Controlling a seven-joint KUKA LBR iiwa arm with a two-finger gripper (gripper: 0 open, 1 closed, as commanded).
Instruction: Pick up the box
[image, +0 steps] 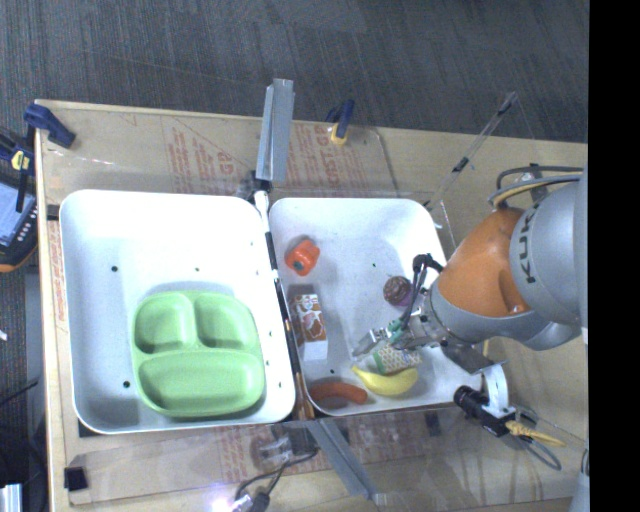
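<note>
- My arm (520, 275), grey with its orange band, reaches in from the right over the right bin (350, 215).
- My tool (385, 345) hangs low over the lower right part of that bin, just above the banana (385, 380); a small greenish patterned thing sits right under it, and I cannot tell what that is.
- I cannot tell how my tool is set; the tip is too small and cluttered to read.
- The box (309, 318), brown and white and lying flat, rests in the right bin close to its left wall, near the middle. It is apart from my tool, to the left of it.
- An orange cup (302, 255) lies above the box, nearer the top of the bin.
- A small dark purple ball (397, 290) sits just above my tool, near my wrist.
- A reddish sausage (337, 393) lies along the bottom wall, below the box and left of the banana.
- The left bin (150, 215) holds a green divided tray (198, 352) in its lower half.
- Both bins sit side by side on the desk (150, 140), with a blue clamp (342, 120) at its far edge.
</note>
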